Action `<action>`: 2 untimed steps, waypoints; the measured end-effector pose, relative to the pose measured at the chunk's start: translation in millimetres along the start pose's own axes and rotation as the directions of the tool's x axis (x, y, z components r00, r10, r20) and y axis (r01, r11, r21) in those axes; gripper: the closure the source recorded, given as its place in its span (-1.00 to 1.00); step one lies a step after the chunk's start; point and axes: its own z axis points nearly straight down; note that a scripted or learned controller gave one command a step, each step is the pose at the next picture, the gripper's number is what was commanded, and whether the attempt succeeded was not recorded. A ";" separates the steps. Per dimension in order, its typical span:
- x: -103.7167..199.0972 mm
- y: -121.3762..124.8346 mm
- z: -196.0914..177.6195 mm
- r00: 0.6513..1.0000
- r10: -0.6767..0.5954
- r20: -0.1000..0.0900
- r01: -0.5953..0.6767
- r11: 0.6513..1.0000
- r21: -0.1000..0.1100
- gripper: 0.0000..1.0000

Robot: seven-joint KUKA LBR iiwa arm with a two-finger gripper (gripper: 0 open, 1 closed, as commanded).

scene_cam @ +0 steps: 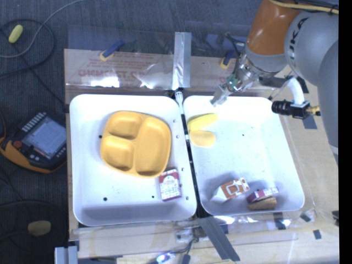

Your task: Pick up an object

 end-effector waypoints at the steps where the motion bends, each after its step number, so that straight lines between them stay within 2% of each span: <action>1: 0.6 0.9 -8.1 1.000 -0.001 0.000 0.001 1.000 0.000 1.00; 2: -34.5 -21.7 0.2 0.984 -0.178 0.002 0.178 0.984 0.003 1.00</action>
